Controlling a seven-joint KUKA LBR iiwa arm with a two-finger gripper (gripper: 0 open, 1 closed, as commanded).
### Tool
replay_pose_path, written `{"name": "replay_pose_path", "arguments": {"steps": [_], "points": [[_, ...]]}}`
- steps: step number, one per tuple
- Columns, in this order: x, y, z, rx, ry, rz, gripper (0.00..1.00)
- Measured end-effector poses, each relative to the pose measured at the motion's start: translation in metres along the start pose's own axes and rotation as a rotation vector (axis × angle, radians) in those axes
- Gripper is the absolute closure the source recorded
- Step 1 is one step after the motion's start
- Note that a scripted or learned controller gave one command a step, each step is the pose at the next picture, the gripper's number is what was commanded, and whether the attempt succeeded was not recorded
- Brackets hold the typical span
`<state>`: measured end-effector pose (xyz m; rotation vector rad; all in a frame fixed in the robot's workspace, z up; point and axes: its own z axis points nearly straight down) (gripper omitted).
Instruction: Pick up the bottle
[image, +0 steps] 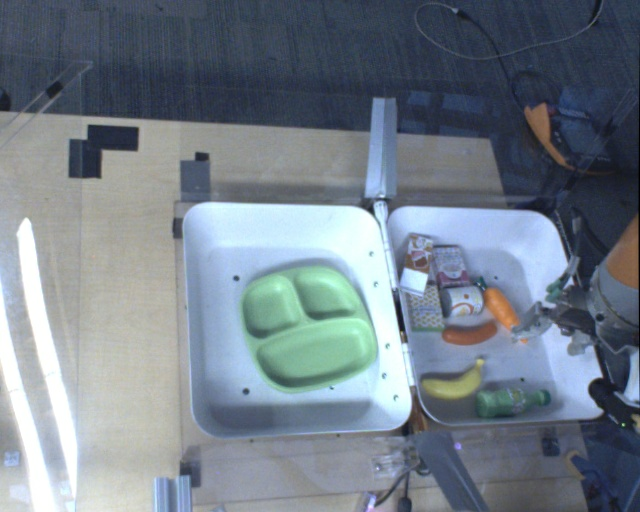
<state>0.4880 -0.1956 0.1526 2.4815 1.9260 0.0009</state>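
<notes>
A green bottle (510, 401) lies on its side near the front edge of the right bin (520, 228), its cap pointing right. Just left of it lies a yellow banana (455, 383). My gripper (548, 312) hangs over the right side of that bin, above and to the right of the bottle and apart from it. It sits close to an orange carrot (501, 307). Nothing shows between its fingers.
The right bin also holds a red sausage (468, 335), a small can (461, 300), and some cartons and packets (432, 262) along its left side. In the left bin (205, 330) sits a green divided tray (307, 325). The grey arm (615, 300) enters at the right.
</notes>
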Motion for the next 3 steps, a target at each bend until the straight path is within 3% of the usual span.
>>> {"name": "replay_pose_path", "arguments": {"steps": [1, 2, 3], "points": [[0.058, -0.015, 0.019, 0.002, 0.002, 0.212, 0.00], [0.082, 0.057, -0.042, -0.001, -0.001, 0.267, 0.00], [0.018, 0.042, -0.052, -0.001, -0.001, 0.344, 0.00]]}}
